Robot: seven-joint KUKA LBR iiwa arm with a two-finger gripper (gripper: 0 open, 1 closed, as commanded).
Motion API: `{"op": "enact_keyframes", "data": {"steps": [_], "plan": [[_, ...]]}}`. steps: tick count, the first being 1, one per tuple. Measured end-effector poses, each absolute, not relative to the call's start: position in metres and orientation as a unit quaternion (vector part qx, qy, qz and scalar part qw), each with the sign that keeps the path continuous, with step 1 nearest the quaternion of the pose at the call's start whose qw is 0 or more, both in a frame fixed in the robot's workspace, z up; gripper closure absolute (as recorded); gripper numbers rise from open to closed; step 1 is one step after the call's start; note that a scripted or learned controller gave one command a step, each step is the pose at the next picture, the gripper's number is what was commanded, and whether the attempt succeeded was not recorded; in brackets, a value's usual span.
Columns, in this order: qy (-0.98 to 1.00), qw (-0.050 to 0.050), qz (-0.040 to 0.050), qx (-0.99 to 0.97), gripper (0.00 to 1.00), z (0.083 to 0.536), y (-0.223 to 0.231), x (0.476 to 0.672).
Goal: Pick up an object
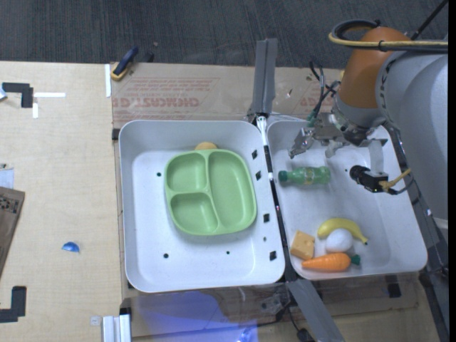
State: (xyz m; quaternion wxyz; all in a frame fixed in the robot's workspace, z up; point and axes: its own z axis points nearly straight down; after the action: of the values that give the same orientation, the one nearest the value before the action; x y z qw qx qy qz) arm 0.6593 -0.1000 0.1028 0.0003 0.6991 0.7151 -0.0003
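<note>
My gripper (311,150) hangs over the back of the right bin (399,212) with its two fingers spread open and nothing between them. Just in front of it, a green bottle (305,177) lies on its side on the bin floor, apart from the fingertips. At the bin's front lie a banana (343,227), a white egg-like ball (337,242), a carrot (328,263) and a yellow-orange block (302,246), all close together.
The left bin (142,212) holds a green divided plate (211,191) with a small yellow thing (206,147) peeking out behind it. A grey divider post (264,77) stands between the bins at the back. The arm's body covers the right bin's far right side.
</note>
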Motion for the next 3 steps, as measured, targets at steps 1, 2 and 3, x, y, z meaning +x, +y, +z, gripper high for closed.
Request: {"op": "enact_keyframes", "data": {"steps": [1, 2, 3], "plan": [[0.764, 0.0, -0.0003, 0.646, 0.0, 0.092, -0.1105, 0.6059], [0.763, 0.0, -0.0001, 0.646, 1.0, 0.1015, -0.1116, 0.6066], [0.773, -0.001, -0.0007, 0.635, 1.0, 0.0995, -0.1145, 0.5997]]}}
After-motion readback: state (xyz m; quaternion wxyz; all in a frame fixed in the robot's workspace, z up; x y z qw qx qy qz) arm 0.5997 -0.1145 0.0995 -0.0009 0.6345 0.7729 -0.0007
